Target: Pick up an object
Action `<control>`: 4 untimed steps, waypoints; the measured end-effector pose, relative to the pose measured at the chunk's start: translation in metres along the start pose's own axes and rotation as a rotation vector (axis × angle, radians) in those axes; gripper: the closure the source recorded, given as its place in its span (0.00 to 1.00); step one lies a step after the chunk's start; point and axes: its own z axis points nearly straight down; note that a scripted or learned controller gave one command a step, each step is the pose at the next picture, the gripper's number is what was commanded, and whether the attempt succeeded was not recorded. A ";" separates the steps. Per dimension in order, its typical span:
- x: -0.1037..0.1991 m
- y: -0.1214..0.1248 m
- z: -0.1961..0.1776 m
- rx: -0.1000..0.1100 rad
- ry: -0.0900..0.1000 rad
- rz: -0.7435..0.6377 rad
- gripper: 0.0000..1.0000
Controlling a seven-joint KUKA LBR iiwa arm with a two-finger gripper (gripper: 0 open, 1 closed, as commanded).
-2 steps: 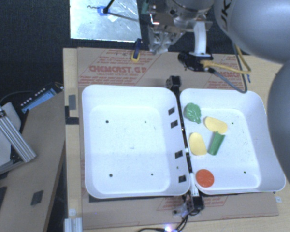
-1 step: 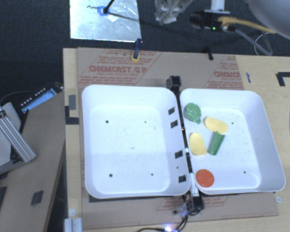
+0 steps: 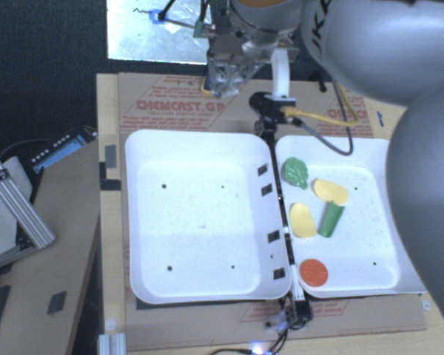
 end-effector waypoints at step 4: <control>0.050 0.005 0.086 0.003 -0.002 0.004 1.00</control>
